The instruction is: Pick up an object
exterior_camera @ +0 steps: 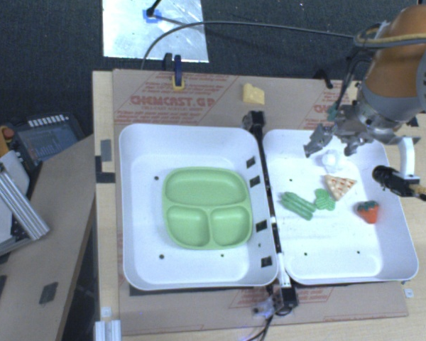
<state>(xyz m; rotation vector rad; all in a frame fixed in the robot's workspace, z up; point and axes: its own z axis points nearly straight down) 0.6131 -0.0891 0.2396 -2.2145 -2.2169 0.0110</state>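
In the right bin (341,261), my gripper (333,146) hangs over the far part, its fingers spread open with nothing between them. A small white object (331,161) lies just below and in front of the fingertips. Close by are a tan pizza-slice toy (339,185), a green leafy vegetable toy (307,203) and a red strawberry toy (368,211).
The left bin (138,190) holds a pale green divided plate (205,207). A yellow wedge (253,93) lies on the cardboard behind the bins. A black divider with clips (264,190) runs between the two bins. The front of the right bin is bare white floor.
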